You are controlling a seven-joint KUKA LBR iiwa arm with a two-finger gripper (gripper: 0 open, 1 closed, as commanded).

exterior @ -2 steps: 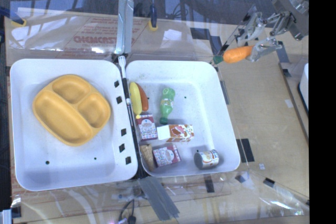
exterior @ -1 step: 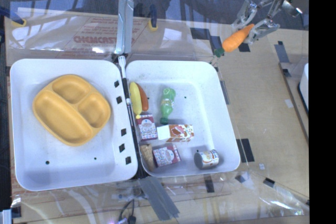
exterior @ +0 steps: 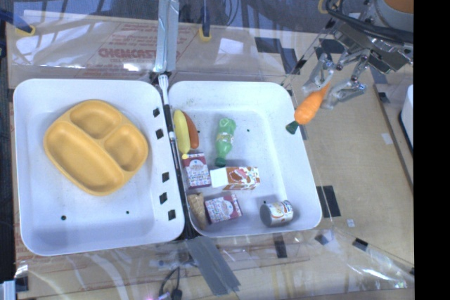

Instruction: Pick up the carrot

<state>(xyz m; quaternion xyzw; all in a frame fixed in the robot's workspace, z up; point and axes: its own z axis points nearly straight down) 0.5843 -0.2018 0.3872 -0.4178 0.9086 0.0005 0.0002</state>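
bins: right bin (exterior: 304,151) keeps bottle, cartons, can; left bin (exterior: 28,172) keeps yellow tray (exterior: 95,145) | gripper (exterior: 330,89): fingers pinching carrot's upper end | carrot (exterior: 308,107): lifted, hanging over right bin's far-right rim, green tip down | progress: pick looks done, judging by its height | unclear: exact finger contact, blurred; arm cut off

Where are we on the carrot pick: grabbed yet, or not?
Looks grabbed: the carrot hangs from the gripper, its orange end between the fingers, green tip down, above the right bin's right rim. In hand: the lift. Left: only confirming the grip holds; the other items lie in that bin.
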